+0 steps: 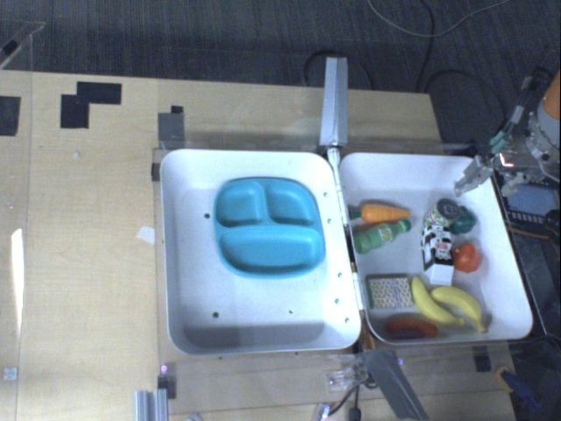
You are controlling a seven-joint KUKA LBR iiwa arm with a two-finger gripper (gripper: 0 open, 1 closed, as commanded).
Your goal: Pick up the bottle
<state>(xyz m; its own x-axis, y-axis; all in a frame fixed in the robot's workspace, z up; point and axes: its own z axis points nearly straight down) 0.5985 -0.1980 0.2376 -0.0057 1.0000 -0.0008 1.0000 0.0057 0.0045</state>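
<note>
- left bin: divided tray in the middle
- right bin: carrot behind bottle, carton to their right, bananas at front
- gripper over right bin's far right corner

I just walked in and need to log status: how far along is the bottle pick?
Done: nothing visible yet. The green bottle lies on its side in the right bin, just below the carrot, untouched. In hand: the hand sits at the bin's upper right edge, well away from the bottle, with nothing in it. Left: move over the bottle, descend, grip and lift.
</note>
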